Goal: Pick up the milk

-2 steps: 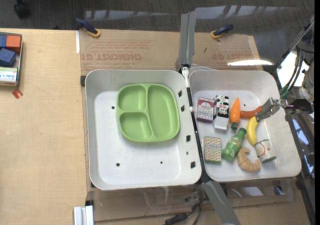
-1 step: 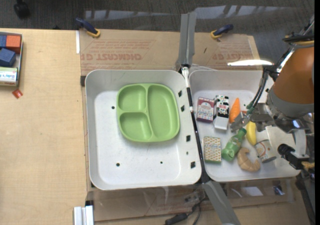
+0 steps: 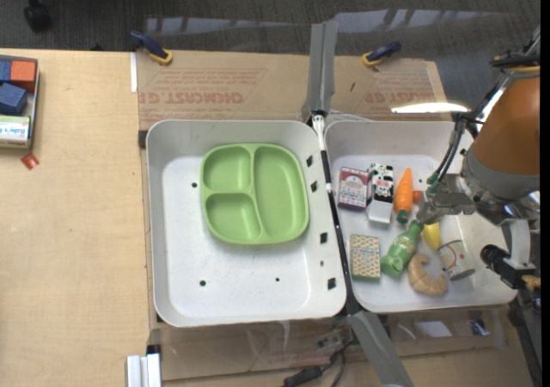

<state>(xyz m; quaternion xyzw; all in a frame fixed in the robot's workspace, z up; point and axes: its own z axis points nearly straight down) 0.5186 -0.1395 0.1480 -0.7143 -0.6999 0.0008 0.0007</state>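
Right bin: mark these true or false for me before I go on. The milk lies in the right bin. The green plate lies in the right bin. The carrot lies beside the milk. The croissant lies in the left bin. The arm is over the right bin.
The milk lies in the right bin: true.
The green plate lies in the right bin: false, it lies in the left bin.
The carrot lies beside the milk: true.
The croissant lies in the left bin: false, it is in the right bin.
The arm is over the right bin: true.
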